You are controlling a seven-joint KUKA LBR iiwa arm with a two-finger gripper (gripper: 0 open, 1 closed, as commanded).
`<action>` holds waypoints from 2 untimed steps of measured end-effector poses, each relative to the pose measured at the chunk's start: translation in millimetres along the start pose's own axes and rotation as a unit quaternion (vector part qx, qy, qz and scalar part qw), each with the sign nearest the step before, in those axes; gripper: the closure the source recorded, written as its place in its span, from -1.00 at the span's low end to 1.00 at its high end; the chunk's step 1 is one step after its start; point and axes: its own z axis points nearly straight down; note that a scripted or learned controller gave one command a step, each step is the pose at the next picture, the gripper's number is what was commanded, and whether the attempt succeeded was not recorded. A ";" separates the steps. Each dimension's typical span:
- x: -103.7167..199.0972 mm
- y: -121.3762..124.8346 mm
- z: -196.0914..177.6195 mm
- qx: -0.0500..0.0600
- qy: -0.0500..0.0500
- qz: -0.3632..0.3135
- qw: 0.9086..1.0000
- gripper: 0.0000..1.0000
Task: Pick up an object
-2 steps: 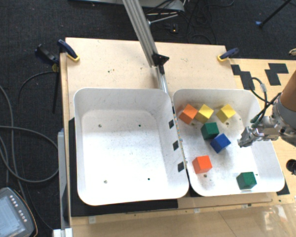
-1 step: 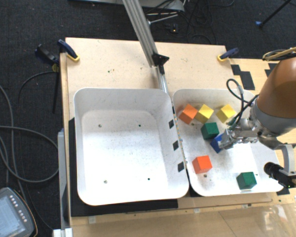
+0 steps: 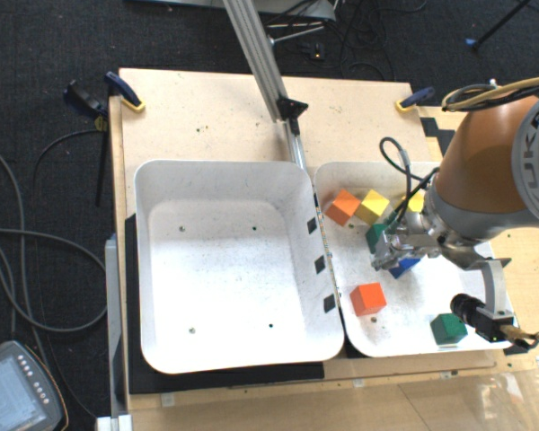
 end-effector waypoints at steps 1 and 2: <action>57.5 8.9 6.2 0.001 0.000 0.000 1.000 1.00; 110.6 9.6 -7.0 0.001 0.000 0.000 1.000 1.00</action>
